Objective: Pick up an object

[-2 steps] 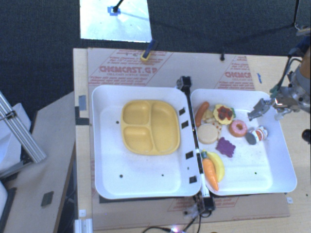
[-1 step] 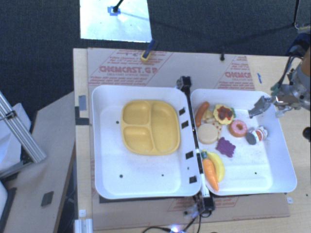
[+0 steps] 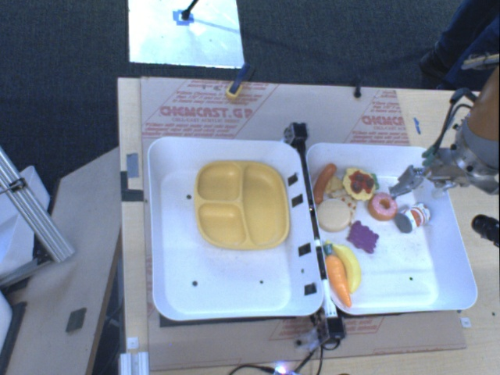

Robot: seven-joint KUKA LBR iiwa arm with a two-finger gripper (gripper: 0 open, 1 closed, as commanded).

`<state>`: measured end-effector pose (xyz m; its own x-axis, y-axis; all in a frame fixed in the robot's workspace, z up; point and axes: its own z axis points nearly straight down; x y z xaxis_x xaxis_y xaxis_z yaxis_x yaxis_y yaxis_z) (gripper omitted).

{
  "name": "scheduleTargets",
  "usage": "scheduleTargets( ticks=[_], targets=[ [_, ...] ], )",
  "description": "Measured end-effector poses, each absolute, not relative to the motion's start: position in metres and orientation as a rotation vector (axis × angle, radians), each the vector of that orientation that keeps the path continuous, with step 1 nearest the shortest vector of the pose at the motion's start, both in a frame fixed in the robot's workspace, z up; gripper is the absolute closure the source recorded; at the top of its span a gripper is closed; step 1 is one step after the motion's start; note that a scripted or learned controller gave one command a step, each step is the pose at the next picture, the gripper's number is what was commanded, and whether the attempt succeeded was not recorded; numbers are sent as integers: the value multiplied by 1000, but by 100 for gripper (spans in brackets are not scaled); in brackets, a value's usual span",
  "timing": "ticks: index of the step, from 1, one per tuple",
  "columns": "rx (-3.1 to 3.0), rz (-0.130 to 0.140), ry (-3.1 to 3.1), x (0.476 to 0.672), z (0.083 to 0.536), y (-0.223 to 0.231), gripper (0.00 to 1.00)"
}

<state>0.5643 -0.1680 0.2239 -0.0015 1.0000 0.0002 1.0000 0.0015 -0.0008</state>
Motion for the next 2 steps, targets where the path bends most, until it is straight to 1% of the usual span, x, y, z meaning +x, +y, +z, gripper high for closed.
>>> scheduleTargets(
  ticks=[1, 2],
  targets=[
    [-2219, 1, -2221, 563, 180, -174, 0],
    [-2221, -3, -2228, 566, 127, -165, 0]
  ],
)
